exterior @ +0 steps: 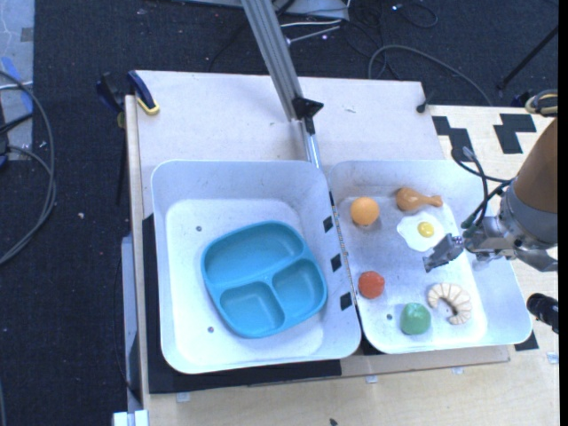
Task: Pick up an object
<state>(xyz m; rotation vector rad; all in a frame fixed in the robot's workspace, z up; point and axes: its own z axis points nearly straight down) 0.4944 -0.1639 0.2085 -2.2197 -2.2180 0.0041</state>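
Just right of the egg [421, 232], a flat, light, probably slick toy best pinched across its thin rim, the gripper [441, 254] hovers, though I cannot tell how its jaws stand.

We are seeing toy foods lying in the right bin: an orange [364, 211], a drumstick [415, 200], a fried egg [422, 232], a tomato [371, 284], a shrimp [451, 302] and a green piece [414, 318].

A pale wooden bench [266, 118] stands on dark carpet [80, 25], with loose black cables [417, 56] trailing at twelve and nine o'clock and a grey metal pole [271, 47] slanting in from twelve.
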